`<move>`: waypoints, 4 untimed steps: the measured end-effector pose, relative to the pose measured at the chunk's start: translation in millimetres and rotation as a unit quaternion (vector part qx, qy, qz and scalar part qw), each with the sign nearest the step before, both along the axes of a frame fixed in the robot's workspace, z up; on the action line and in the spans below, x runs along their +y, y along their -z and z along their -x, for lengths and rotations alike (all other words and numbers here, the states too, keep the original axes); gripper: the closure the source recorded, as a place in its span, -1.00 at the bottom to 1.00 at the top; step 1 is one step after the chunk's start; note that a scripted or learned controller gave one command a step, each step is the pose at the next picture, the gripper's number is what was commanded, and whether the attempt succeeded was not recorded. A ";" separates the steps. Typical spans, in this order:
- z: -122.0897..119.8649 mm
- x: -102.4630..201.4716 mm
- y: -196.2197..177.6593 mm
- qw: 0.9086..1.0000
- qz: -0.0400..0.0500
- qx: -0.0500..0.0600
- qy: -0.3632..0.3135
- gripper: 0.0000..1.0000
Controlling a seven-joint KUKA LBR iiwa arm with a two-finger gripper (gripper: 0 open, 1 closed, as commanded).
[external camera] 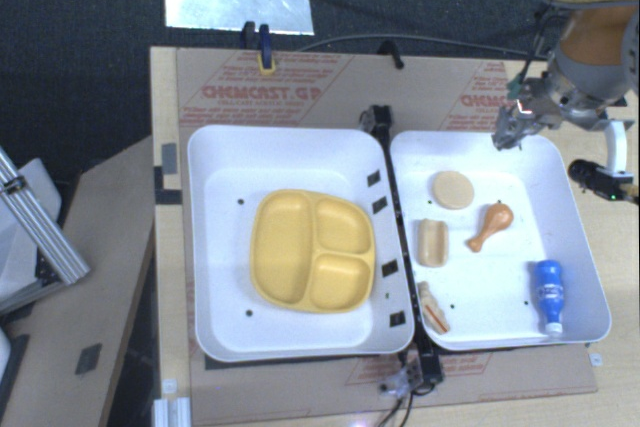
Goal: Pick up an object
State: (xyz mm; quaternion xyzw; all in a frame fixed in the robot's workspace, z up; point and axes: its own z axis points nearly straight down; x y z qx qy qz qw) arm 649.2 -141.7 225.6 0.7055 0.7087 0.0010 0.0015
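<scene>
1. Two shallow white bins sit side by side on a bench, seen from above at a slant. The left bin [215,215] fills the middle left of the frame; the right bin [570,215] fills the middle right.
2. The left bin holds one yellow divided plate [312,250] with three compartments, lying flat near the centre.
3. The right bin holds five loose items, spread apart, likely so each can be grasped alone:
   - one round tan disc [452,189], upper middle of the bin
   - one drumstick [490,225], just below and right of the disc
   - one tan bread piece [432,242], left of the drumstick
   - one small tan-and-orange piece [432,308] against the bin's lower left wall
   - one blue bottle [548,293], lying down at the lower right
4. The gripper [510,130] hangs over the right bin's upper edge, at the upper right of the frame. It appears to hold nothing; whether its fingers are spread or closed cannot be told.
5. The nearest item to it is the disc, a likely target.
</scene>
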 end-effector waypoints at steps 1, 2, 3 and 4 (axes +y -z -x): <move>14.1 56.2 9.4 1.000 -0.001 0.002 -0.002 1.00; 28.7 104.2 17.4 1.000 -0.001 0.002 -0.002 1.00; 31.4 153.6 12.3 1.000 -0.001 0.001 -0.002 1.00; 41.8 206.5 -0.7 1.000 -0.002 0.001 -0.003 1.00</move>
